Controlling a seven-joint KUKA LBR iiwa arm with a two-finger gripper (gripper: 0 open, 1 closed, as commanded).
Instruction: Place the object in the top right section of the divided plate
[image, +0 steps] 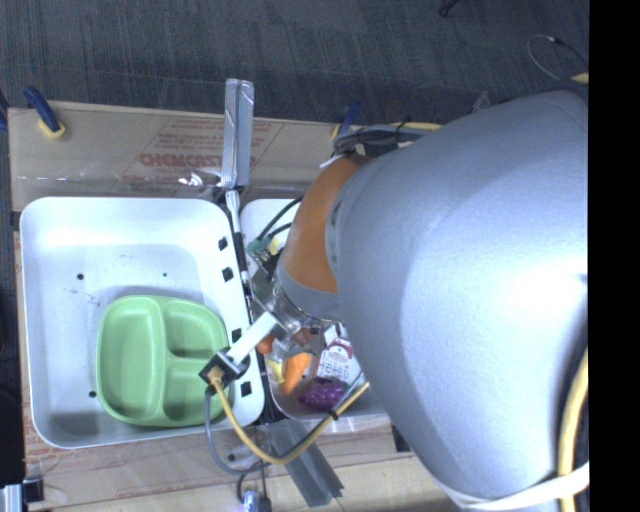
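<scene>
The green divided plate (160, 360) lies in the left bin (60, 250). In the right bin (262, 215), an orange piece (291, 372), purple grapes (320, 396) and a red-and-white packet (341, 358) sit just below the gripper (288, 345); I cannot tell whether it is spread or closed. Both bins rest on printed cardboard (130, 140) held by blue clamps (44, 110), with dark carpet (300, 50) beyond.

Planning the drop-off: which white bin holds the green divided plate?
The left shallow white bin; the green divided plate lies inside, while the right bin holds small items.
</scene>
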